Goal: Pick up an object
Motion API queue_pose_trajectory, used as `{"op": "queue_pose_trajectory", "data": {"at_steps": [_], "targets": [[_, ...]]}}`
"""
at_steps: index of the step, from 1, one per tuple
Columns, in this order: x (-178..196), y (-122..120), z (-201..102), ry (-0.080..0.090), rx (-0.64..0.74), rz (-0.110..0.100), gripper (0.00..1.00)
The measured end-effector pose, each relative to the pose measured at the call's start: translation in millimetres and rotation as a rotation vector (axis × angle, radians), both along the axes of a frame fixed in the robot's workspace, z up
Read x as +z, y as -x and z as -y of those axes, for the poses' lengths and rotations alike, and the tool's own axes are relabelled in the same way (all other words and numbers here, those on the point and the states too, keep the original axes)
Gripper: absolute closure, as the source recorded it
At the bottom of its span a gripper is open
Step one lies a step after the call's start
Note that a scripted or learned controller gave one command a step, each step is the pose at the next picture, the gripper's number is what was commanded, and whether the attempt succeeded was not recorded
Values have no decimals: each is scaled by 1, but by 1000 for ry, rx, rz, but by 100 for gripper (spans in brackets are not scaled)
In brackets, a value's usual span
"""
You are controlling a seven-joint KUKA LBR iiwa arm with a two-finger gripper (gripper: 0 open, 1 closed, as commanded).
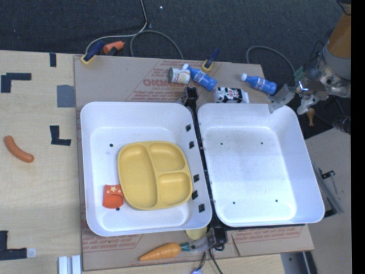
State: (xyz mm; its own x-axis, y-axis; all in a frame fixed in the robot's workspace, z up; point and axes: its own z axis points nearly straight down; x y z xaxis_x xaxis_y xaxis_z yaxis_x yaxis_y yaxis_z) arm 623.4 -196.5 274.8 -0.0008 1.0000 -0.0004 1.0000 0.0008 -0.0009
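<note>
A yellow divided plate point(154, 174) lies in the left bin point(91, 124). A small red-orange cup point(112, 196) sits beside the plate at its front left. My gripper point(293, 103) hovers over the back right corner of the right bin point(311, 176), at the end of the grey arm with the orange band point(343, 36). Its two fingers stand apart with nothing between them, so it is open.
Behind the bins lie two blue bottles point(203, 79) point(259, 84), a small white bottle point(179, 74) and a black-and-white carton point(231, 95). A carrot point(161, 251) rests in front of the bins. A sausage point(19, 149) lies far left on the wood. An orange clamp point(104, 48) grips the board's back edge.
</note>
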Motion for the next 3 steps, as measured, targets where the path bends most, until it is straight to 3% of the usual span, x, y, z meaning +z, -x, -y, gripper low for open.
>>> {"op": "queue_pose_trajectory", "data": {"at_steps": [1,2,3], "targets": [[-170,32,-69,-7,4,-18,0],[-86,29,-175,-5,12,8,0],[-133,-5,-85,3,-5,-1,0]]}}
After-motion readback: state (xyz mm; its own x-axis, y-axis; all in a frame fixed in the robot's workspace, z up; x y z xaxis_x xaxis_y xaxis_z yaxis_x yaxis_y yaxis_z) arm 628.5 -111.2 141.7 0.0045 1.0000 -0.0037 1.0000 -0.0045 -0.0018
